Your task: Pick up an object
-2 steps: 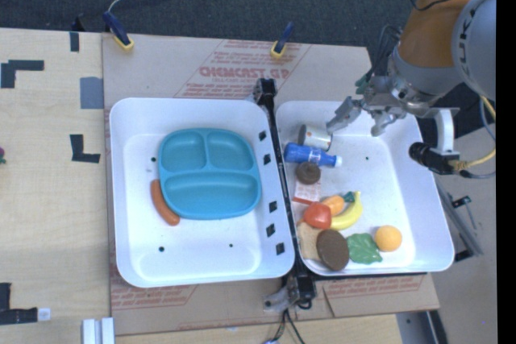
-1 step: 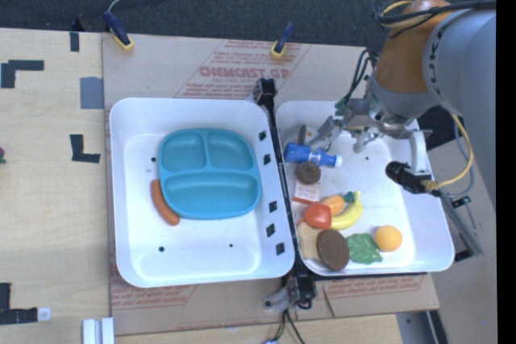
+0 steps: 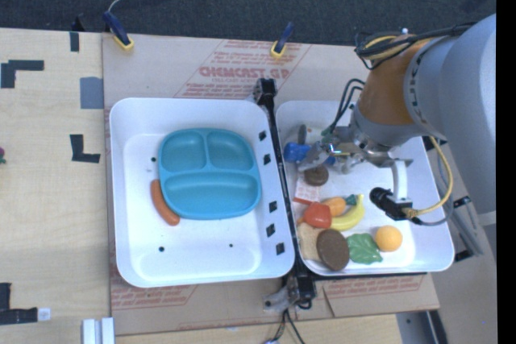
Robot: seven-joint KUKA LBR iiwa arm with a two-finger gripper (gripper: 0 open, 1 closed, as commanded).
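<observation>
Reaching in over the right bin [image 3: 435,258], my gripper [image 3: 326,153] hangs low above a small brown piece [image 3: 316,175] among the toy food, jaw state impossible to tell.

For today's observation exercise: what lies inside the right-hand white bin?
The right bin holds toy food: a banana, a red piece, a brown oval, a green piece and an orange ball. The arm covers the bin's upper part.
</observation>
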